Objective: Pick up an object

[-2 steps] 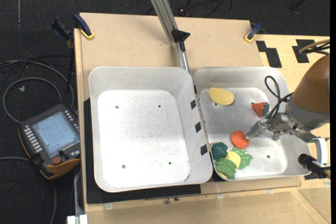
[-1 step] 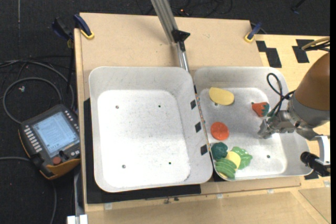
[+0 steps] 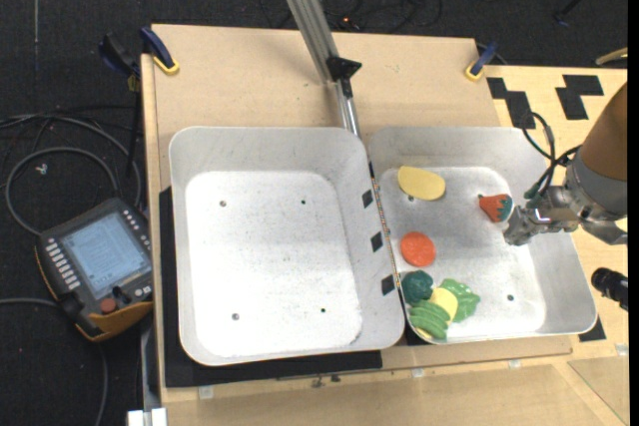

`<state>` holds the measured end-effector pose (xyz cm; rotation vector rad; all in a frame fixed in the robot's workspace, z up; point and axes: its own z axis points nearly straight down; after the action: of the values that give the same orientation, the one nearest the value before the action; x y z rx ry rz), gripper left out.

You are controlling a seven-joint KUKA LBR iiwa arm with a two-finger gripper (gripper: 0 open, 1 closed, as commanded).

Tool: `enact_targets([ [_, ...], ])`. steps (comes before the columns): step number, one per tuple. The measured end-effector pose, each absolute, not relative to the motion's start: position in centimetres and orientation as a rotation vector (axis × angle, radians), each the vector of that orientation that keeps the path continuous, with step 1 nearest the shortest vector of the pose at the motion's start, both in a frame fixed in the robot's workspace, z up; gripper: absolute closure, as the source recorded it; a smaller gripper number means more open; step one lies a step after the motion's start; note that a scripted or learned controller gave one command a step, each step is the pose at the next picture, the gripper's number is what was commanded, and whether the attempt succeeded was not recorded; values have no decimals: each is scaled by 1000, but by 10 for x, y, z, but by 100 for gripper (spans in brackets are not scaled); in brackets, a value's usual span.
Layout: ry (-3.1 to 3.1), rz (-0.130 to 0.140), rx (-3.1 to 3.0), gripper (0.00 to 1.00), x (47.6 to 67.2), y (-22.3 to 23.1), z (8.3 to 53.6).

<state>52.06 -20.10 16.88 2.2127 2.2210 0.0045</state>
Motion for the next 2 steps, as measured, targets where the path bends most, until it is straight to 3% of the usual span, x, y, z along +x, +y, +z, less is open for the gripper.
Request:
enact_targets([
  [2,2221,4,2211,100,524,-203,275],
])
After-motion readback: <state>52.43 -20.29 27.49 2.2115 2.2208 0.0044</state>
